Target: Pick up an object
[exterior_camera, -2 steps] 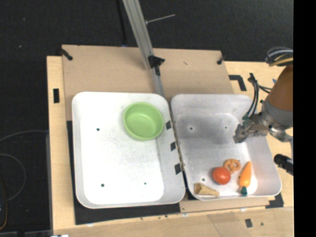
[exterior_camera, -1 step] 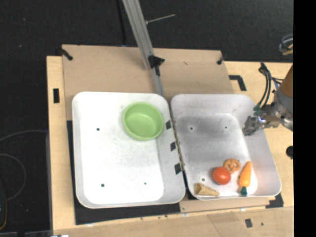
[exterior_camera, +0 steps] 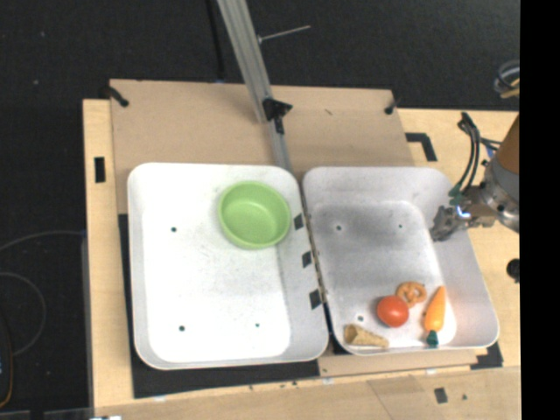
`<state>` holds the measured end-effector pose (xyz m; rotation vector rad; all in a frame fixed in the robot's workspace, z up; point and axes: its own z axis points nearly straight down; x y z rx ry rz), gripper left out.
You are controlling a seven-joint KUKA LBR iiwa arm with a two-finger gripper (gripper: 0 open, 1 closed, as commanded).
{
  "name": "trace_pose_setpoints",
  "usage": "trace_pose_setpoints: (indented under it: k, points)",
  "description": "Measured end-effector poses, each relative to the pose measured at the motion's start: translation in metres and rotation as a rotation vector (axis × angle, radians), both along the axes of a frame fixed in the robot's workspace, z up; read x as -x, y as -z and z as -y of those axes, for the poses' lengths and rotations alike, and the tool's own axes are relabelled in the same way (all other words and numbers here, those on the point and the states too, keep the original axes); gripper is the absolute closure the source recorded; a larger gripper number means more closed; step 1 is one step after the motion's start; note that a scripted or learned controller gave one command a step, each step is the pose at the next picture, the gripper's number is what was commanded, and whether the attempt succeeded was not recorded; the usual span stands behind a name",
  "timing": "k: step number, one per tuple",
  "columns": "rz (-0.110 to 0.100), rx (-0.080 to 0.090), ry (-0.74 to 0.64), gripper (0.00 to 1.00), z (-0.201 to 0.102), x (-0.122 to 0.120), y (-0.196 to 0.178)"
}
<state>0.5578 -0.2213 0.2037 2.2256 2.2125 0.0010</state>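
Gripper [exterior_camera: 444,221] observed at right bin's [exterior_camera: 367,191] right rim.
Finger spacing cannot be determined; nothing is seen held. Tomato [exterior_camera: 393,311] and carrot [exterior_camera: 435,310] lie well apart from it.

A green bowl [exterior_camera: 255,215] sits in the left bin [exterior_camera: 175,322]. The right bin [exterior_camera: 367,199] has a tomato [exterior_camera: 393,311], carrot [exterior_camera: 435,309] and pretzel [exterior_camera: 409,292]. The gripper [exterior_camera: 446,221] hangs over its right edge.
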Motion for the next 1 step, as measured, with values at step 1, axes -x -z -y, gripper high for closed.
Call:
trace_pose_setpoints:
  k: [1]
  points:
    - [-0.002,-0.002,-0.012,1.0,-0.0471,0.008,0.0033]
